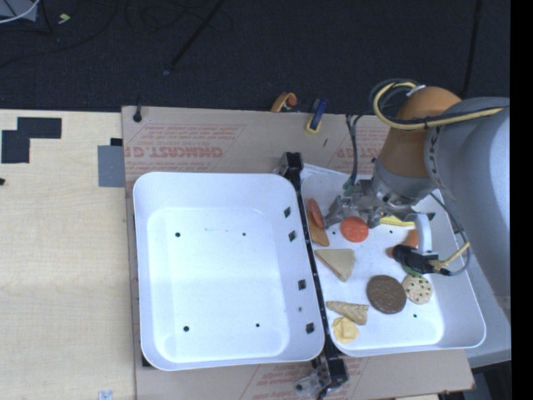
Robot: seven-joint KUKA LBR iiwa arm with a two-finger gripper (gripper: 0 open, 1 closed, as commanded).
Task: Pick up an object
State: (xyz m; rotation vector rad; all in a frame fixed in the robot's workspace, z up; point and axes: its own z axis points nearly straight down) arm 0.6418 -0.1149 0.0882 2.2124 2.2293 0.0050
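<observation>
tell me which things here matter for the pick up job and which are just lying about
In the job:
gripper, low in the right bin
red round piece right under it
brown disc, speckled cookie, tan wedge, other possible picks

Lying about:
left bin
orange clamp and blue clamp on the board's far edge

Grey rounded arm, orange band above wrist, yellow and black cables looped on top, dark metal gripper, details blurry.
</observation>
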